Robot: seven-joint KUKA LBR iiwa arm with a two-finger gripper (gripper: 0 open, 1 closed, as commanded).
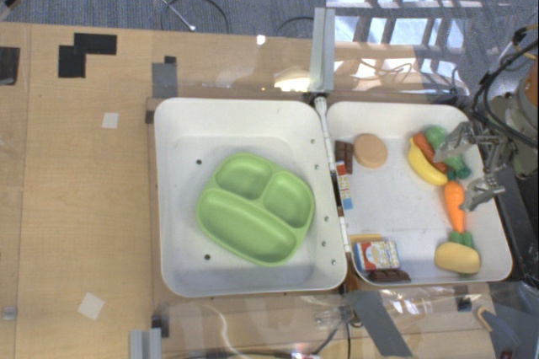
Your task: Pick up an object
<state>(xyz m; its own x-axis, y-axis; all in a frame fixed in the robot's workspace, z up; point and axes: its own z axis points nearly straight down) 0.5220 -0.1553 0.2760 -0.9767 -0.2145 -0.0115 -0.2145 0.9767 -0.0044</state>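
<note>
Over the right bin's (505,265) far right edge, the pincer (473,165) is hanging with its fingers spread apart, gripping nothing, just beside the banana (424,164) and carrot (455,204); the green plate (255,208) is lying in the left bin (173,265)

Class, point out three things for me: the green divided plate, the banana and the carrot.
green divided plate (255,208), camera view, ridge between its compartments.
banana (425,167), camera view, middle of its curve.
carrot (456,205), camera view, orange body.
</note>
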